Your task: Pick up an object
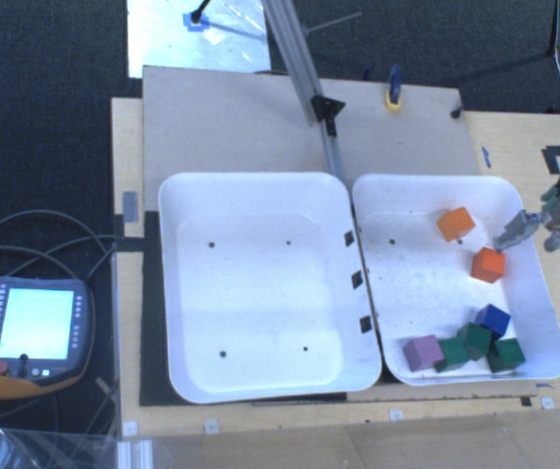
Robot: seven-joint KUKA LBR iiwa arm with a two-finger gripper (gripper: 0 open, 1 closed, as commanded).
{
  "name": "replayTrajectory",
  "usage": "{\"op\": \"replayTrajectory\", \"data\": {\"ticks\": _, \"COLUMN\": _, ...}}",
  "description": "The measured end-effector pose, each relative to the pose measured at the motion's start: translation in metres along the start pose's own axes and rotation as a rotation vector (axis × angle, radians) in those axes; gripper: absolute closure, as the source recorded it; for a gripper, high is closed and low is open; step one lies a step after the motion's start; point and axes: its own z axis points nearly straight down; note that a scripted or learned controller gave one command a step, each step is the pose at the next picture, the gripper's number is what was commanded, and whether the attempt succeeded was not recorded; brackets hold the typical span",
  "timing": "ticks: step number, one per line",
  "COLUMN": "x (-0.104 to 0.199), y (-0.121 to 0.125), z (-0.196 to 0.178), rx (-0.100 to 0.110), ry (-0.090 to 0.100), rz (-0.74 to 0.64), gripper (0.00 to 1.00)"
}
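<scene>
Bench (260, 125), right bin (543, 291) with seven coloured blocks (470, 340).

The gripper (514, 231) is pale grey metal, ending in a slim, flat-sided finger (516, 229). Behind it sits a blockier grey housing with darker fittings, with thin dark brackets and a bluish cable above.

**Cut off, overlapped and unclear**

The tool (514, 231) enters at the right picture edge, its arm cut off there; whether its fingers are parted is too small to tell. Near the right bin's (553, 360) front right corner, green blocks (475, 340) overlap each other and partly hide under the blue block (493, 318).
</scene>
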Motion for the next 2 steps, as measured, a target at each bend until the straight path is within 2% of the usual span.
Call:
{"op": "replayTrajectory", "data": {"ticks": 1, "x": 0.000, "y": 0.000, "z": 0.000, "rx": 0.000, "ry": 0.000, "rz": 0.000, "gripper": 0.00}}
{"op": "replayTrajectory", "data": {"ticks": 2, "x": 0.000, "y": -0.003, "z": 0.042, "rx": 0.004, "ry": 0.000, "rz": 0.003, "gripper": 0.00}}
